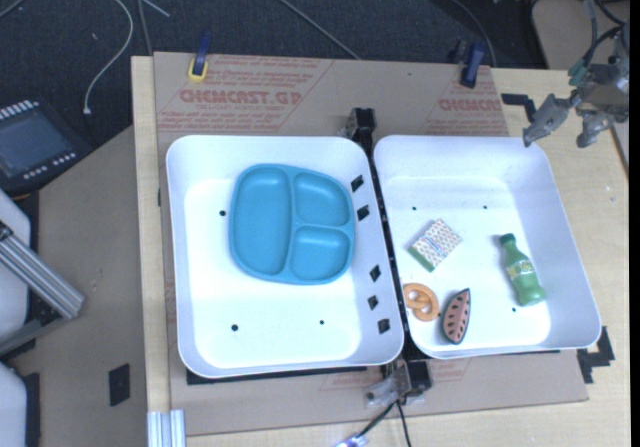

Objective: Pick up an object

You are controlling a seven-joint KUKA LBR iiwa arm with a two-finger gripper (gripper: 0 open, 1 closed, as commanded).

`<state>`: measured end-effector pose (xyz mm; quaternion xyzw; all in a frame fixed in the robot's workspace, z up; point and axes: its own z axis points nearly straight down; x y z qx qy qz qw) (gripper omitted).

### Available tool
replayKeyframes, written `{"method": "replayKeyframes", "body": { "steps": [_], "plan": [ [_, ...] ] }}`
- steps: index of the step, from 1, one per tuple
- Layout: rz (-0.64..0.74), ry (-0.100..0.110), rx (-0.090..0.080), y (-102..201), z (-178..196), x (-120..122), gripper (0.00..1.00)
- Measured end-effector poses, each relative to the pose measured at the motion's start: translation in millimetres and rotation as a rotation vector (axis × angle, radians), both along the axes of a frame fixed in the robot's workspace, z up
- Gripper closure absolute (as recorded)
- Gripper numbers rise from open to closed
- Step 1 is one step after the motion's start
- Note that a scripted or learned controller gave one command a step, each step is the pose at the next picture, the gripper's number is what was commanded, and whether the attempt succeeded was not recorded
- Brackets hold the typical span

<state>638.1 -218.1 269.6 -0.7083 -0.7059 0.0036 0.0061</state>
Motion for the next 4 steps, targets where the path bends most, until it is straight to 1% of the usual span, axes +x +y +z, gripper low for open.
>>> {"method": "replayKeyframes", "body": {
  "steps": [1,2,3,4],
  "plan": [
    [0.004,-0.014,-0.003,1.1,9.0,2.2,0.00],
    [0.004,-0.009,-0.002,-2.2,-33.5,2.5,0.00],
    [0.005,-0.010,-0.002,-2.1,-76.1,6.7,0.00],
    [0.004,-0.010,-0.002,-3.6,-118.1,4.8,0.00]
  ]
}}
